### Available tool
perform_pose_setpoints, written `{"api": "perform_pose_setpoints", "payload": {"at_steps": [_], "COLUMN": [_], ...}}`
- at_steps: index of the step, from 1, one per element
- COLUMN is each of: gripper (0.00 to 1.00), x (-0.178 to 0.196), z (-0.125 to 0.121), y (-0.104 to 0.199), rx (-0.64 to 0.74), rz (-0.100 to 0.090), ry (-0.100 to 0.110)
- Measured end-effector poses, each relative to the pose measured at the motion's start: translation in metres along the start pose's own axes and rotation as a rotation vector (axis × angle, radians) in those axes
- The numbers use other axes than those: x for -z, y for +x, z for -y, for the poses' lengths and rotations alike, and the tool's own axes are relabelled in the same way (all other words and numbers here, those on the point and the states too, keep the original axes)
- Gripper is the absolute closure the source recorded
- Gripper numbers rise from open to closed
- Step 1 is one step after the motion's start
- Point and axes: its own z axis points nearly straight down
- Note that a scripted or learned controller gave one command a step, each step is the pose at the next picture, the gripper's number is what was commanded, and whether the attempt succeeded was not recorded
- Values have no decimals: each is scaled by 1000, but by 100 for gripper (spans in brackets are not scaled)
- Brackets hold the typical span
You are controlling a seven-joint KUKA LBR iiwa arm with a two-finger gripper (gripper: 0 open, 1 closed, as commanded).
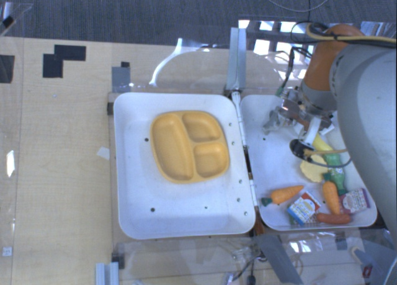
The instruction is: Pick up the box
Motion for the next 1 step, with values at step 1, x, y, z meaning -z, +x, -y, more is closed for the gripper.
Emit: {"api": "perform_pose_setpoints", "payload": {"at_steps": [1], "gripper": [0], "x": [0], "z": [74], "y": [-25], "rx": [-617], "rz": [-40], "ry": [-73]}}
